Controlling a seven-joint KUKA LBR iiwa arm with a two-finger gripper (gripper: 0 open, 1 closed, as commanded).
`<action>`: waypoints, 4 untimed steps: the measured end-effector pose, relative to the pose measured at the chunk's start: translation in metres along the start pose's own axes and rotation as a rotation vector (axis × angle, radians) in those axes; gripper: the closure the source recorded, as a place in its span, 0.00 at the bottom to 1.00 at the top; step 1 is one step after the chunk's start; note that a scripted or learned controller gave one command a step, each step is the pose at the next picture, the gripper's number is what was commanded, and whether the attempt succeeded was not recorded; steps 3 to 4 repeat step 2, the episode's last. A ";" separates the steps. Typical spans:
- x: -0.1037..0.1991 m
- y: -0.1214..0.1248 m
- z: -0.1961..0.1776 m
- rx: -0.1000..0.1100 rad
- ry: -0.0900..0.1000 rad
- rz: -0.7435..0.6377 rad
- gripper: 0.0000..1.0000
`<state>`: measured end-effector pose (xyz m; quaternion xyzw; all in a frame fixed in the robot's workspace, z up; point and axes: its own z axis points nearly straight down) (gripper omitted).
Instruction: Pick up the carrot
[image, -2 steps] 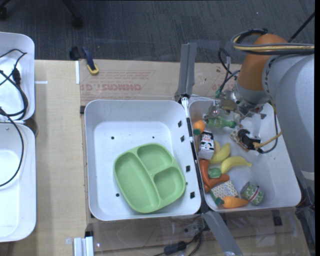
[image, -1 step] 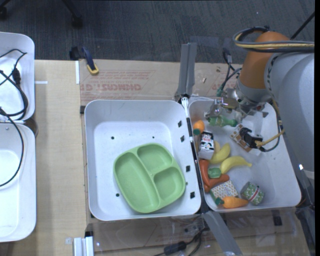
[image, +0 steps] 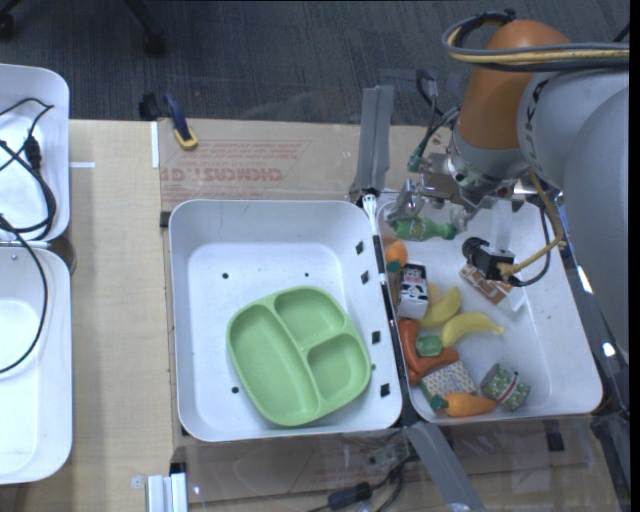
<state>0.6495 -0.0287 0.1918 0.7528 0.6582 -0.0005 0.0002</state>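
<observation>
A grey robot arm reaches from the right over the far end of the right bin (image: 560, 395). Its gripper (image: 418, 205) hovers by a green item, and whether it is released or grasping cannot be told. The carrot (image: 466, 405) (orange, lying flat) rests at the bin's near edge, touching a patterned block (image: 448, 380) and near a green packet (image: 504, 386). A good attempt would travel toward the near edge, then descend straddling the carrot's width, clear of its neighbours.
</observation>
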 end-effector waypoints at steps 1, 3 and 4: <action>0.048 -0.082 0.001 0.004 -0.001 -0.024 1.00; 0.006 -0.175 0.001 0.004 0.000 -0.133 1.00; 0.006 -0.175 0.001 0.004 0.000 -0.133 1.00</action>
